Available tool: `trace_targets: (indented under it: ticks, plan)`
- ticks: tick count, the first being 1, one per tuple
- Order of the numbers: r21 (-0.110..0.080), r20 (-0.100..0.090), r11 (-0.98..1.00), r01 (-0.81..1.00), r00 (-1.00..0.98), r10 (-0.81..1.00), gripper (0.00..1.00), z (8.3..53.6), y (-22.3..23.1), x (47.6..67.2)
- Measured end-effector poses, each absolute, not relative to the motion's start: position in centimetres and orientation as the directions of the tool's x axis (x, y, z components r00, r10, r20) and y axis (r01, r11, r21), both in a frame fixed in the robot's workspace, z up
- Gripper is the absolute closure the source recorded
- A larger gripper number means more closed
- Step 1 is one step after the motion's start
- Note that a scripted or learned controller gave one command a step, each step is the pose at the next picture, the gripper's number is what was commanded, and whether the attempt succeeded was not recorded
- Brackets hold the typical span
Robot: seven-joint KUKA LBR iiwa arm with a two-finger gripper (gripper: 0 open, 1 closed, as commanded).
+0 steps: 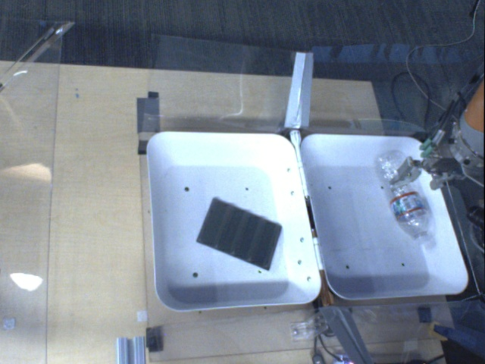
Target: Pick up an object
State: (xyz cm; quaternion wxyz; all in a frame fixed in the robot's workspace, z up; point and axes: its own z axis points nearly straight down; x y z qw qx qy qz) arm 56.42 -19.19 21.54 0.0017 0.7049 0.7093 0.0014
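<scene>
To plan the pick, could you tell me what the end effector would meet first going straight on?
Probably the clear plastic bottle in the right bin; the end effector points leftward over it, though depth is unclear.

No lettering, brand or number can be read anywhere on the bench. The clear plastic bottle (408,207) in the right-hand bin (364,271) wears a band of blue and orange, but its print is too small and blurred to make out.
</scene>
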Motion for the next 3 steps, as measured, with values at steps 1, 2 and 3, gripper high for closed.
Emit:
trace_targets:
  ticks: [1, 2, 3]
  plan:
    - [0.012, -0.004, 0.043, 0.999, -0.043, 0.999, 0.00, 8.9, -20.6, 55.6]
    - [0.018, -0.004, 0.044, 0.999, -0.044, 0.999, 1.00, 10.0, -20.5, 55.8]
    - [-0.006, -0.001, 0.139, 0.990, -0.139, 0.990, 1.00, 17.9, -13.9, 64.1]
